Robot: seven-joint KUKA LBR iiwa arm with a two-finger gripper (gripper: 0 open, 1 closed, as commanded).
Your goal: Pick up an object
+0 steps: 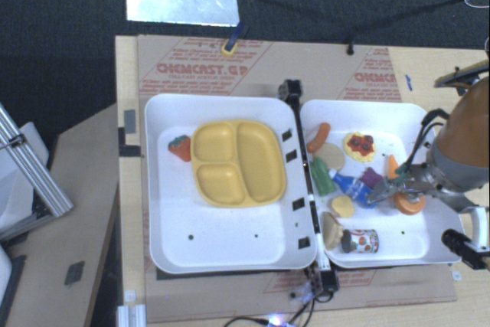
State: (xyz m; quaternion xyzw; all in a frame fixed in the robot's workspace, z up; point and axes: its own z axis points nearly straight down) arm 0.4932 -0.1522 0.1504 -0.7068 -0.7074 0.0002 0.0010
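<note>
My gripper (pixel 385 191) is low in the middle of the right bin (pixel 417 245), at the end of the arm that comes in from the right. It hovers over or touches a cluster of toys: a purple piece (pixel 370 178) and a blue piece (pixel 348 184) just to its left, and an orange round piece (pixel 409 203) just to its right. The wrist hides where the gripper meets them. Nothing is visibly lifted off the bin floor.
The right bin also holds a sausage (pixel 318 137), a pizza slice (pixel 359 145), a green piece (pixel 321 180), a beige disc (pixel 331 157), a yellow lump (pixel 342 206) and a small can (pixel 360 241). In the left bin (pixel 157 241) lie a yellow divided plate (pixel 233 162) and a strawberry (pixel 180 147).
</note>
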